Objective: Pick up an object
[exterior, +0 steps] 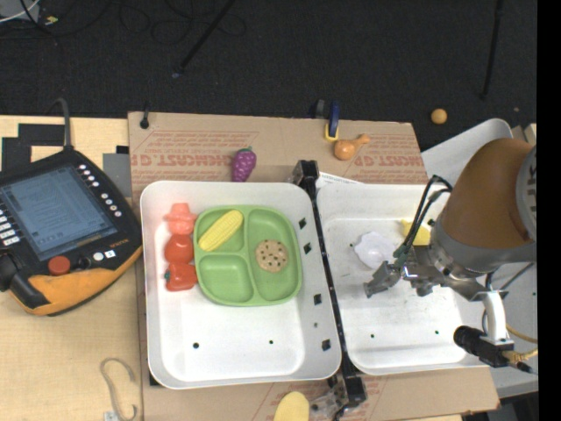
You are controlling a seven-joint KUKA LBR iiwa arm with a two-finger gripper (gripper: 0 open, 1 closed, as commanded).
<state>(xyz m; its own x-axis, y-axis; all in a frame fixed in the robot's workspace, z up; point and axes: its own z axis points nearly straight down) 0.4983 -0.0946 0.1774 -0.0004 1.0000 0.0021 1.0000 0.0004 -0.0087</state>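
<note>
Hovered low in the right bin, gripper with finger state impossible to tell, clear plastic cup just beyond it, yellow object behind.

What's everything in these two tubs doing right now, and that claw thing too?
End effector: low in the right bin, nothing seen in it.
Green plate: flat in the left bin.
Corn: lying on the plate.
Cookie: flat on the plate.
Red figure: lying beside the plate.
</note>
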